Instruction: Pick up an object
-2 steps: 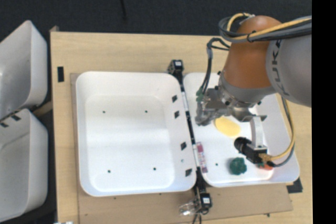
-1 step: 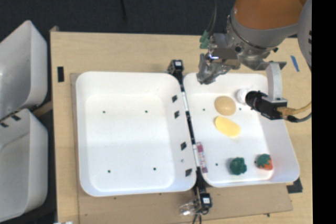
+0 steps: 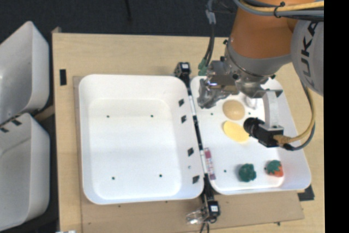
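**Four small objects lie in the right bin under the arm**

Four small objects sit in the shallow white right-hand bin [image 3: 218, 183], beside the matching shallow white left-hand bin [image 3: 131, 136] on the tan wooden bench [image 3: 68, 52]. A round tan ball-like object [image 3: 234, 110] rests near the middle of the right-hand bin, with a flat pale yellow oval piece [image 3: 235, 131] just beside it, toward the bin's near edge. Closer to that near edge lie a dark green knobbly lump [image 3: 247, 172] and, toward the bin's outer corner, a green-and-orange toy like a small vegetable [image 3: 274, 168]. The grey arm with its orange band [image 3: 272, 8] hangs over the far part of the right-hand bin. Its metal gripper [image 3: 210, 90] hovers near the wall shared with the left-hand bin, just beside the tan ball; whether it is released or clenched cannot be told, and nothing is seen in its grasp.
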`<state>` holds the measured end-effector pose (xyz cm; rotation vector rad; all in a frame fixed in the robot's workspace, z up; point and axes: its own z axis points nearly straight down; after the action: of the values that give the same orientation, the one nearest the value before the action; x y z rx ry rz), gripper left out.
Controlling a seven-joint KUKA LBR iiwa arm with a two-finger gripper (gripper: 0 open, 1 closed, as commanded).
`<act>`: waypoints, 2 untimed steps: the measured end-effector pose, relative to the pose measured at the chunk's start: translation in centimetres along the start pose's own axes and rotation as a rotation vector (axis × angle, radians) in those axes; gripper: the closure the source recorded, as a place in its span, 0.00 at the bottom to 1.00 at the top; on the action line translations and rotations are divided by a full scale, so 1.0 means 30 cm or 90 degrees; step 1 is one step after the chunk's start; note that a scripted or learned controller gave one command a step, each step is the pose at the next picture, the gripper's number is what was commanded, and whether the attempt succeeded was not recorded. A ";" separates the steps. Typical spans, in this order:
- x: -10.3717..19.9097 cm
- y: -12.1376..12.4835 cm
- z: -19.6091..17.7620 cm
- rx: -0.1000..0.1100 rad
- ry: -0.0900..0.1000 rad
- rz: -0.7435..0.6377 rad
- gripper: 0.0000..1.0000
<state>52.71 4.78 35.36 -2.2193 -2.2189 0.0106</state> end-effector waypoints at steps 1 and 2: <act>0.151 0.044 -0.120 -0.005 0.001 -0.004 1.00; 0.275 0.037 -0.139 -0.004 0.001 -0.003 1.00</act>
<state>53.86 13.03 39.49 -2.2171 -2.2257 0.0035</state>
